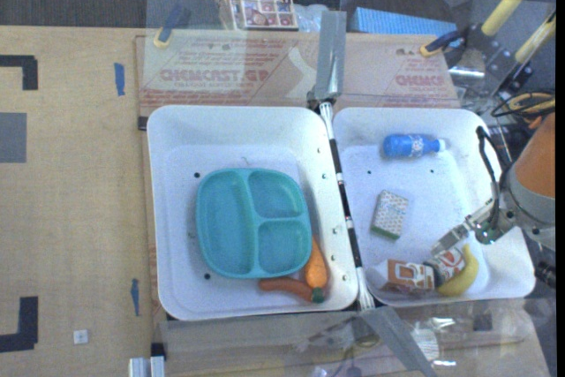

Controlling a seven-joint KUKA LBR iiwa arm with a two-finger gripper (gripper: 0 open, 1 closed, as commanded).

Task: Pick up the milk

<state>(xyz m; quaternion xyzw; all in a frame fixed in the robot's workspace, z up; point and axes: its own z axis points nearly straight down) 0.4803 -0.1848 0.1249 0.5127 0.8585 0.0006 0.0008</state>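
Note:
The milk (408, 275), a small white carton with orange-brown print, lies on its side at the front of the right bin (424, 124). Just right of it is a small white-and-red item (452, 261), and a yellow banana (466, 276) curves around that item's right side. My gripper (463, 236) reaches in from the right and sits low over the white-and-red item, up and to the right of the milk. Nothing is visibly held in it.
A blue bottle (410, 145) lies at the back of the right bin, with a green-speckled box (389, 214) in its middle. The left bin (168, 190) holds a teal divided plate (254, 222), with a carrot (314, 271) and a red sausage-like item (284, 286) at its front corner.

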